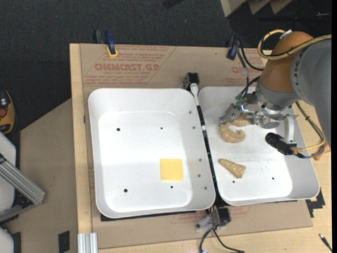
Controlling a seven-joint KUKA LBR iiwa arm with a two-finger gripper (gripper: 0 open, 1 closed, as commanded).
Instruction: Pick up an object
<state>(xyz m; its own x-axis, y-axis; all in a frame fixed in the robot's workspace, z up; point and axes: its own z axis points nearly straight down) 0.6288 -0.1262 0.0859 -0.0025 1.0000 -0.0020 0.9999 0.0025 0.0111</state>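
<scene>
Camera view has the gripper (238,116) low over the right bin (300,186), near its far edge, apparently to grab the tan croissant-shaped piece (232,134) beneath; I cannot tell its grip state

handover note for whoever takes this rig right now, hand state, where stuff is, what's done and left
Hand: low in the right bin, right over the round tan piece; a grasp can't be confirmed.
Other things: tan wedge lies nearer the front of that bin; yellow square lies flat in the left bin.
Done: nothing visibly lifted.
Left: grip one object and raise it.
</scene>
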